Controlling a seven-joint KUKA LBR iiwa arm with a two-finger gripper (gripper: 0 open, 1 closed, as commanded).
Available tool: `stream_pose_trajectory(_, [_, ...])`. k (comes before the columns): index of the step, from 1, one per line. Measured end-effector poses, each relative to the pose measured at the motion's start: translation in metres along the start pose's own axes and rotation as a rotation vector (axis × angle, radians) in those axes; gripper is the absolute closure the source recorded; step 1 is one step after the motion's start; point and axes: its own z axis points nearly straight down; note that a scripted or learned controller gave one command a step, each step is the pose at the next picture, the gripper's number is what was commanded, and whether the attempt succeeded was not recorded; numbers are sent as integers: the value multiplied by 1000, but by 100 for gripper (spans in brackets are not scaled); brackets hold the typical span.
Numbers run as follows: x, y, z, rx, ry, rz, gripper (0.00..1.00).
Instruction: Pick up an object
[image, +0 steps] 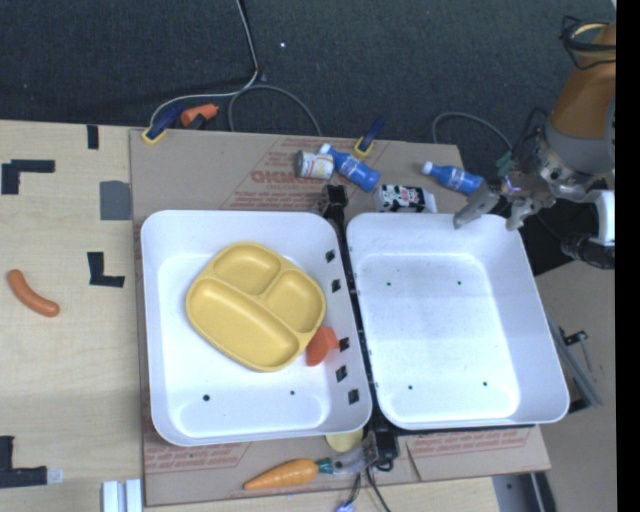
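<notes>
A yellow divided plate (257, 304) lies in the left bin (165, 250), with a small orange-red piece (320, 347) against its lower right edge. My gripper (494, 212) hangs over the far right corner of the right bin (450, 330), at its rim. Its two fingers stand spread apart with nothing between them, so it is open. The grey arm with its orange band (585, 95) rises behind it at the view's right edge.
Outside the bins lie a white and blue bottle (338, 166), a blue bottle (452, 178) and a black-and-white item (403, 198) at the back. A toy carrot (283, 475) lies at the front, and a sausage (32, 293) on the wooden bench at left.
</notes>
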Motion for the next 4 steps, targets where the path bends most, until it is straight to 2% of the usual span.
stream_pose_trajectory(1, [51,-40,137,-1,1,0,0])
stream_pose_trajectory(2, [98,-47,137,2,1,-2,0])
stream_pose_trajectory(3, [109,-9,145,-2,0,-1,0])
stream_pose_trajectory(4, [102,18,145,-2,0,-2,0])
